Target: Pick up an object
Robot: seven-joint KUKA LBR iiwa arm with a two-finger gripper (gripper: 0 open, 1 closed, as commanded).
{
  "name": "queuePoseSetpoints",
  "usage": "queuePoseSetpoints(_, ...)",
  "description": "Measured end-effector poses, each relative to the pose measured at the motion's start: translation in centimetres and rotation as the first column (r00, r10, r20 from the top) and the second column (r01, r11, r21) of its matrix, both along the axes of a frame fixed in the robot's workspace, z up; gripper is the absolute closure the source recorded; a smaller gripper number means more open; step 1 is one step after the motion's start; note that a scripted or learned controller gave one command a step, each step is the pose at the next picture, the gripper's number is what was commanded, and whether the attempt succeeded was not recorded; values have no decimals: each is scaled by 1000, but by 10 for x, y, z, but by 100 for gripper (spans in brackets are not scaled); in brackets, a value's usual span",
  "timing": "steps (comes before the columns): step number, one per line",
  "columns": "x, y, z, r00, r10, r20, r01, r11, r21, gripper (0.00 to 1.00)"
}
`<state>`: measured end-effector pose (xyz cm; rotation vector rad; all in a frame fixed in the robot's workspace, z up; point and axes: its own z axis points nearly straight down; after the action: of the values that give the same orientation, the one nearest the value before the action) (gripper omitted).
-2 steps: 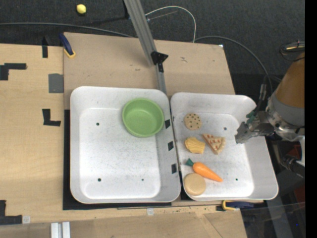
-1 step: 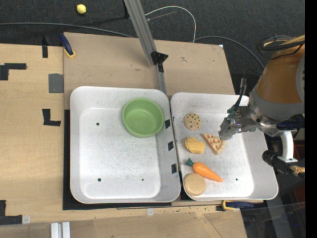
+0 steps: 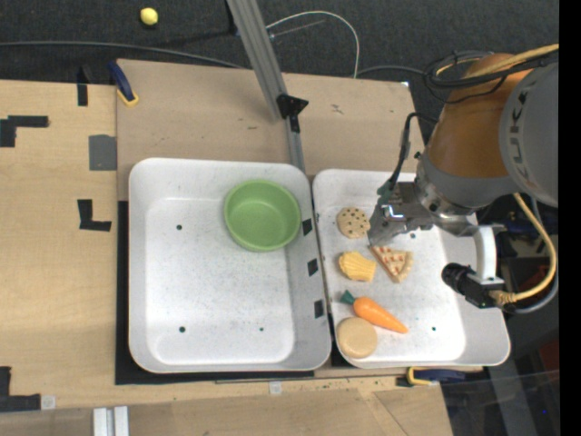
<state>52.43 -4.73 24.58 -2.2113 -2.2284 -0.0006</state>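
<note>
Right of centre, the tool [image 3: 388, 228], grip state impossible to tell, hovers beside the tan waffle-patterned plastic wedge [image 3: 394, 262], likely light, rigid, best pinched across its flat sides.

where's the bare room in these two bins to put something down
The left bin has most of it: its whole floor left of and below the green bowl is bare. In the right bin, bare floor lies along the lower right, beyond the carrot. Its left half is crowded: cookie, yellow piece, waffle wedge, round bun, with the gripper above.
</note>
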Motion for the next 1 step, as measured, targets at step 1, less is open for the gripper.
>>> queuePoseSetpoints(1,5,49,4,1000,-5,-1,5,1000,-2,100)
